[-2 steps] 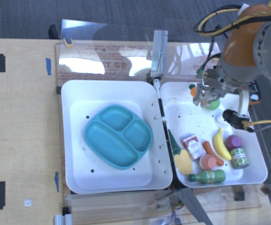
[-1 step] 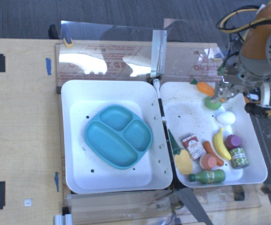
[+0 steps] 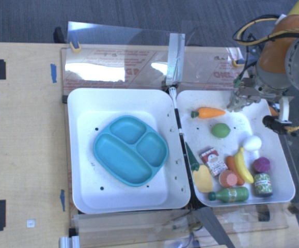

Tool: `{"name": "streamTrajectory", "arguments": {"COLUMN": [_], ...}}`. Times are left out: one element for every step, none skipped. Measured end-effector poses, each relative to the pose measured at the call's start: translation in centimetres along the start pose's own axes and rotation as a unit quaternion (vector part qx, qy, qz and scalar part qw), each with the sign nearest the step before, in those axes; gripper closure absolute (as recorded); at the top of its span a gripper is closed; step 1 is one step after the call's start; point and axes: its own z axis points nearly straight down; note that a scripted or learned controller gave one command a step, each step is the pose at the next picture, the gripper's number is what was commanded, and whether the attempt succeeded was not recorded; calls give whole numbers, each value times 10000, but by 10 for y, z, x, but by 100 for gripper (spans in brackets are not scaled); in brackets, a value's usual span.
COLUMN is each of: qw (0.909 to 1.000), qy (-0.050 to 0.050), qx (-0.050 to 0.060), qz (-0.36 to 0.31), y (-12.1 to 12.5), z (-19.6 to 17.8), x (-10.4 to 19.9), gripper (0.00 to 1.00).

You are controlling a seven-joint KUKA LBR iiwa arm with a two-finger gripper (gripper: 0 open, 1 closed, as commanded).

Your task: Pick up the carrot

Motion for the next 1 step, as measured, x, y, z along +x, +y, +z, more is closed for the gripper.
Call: {"name": "streamTrajectory", "arguments": {"qw": [9966], "qy": [24], "qx": [52], "qz": [826], "y": [-20], "z": [-9], "x": [86], "gripper": [0]}}
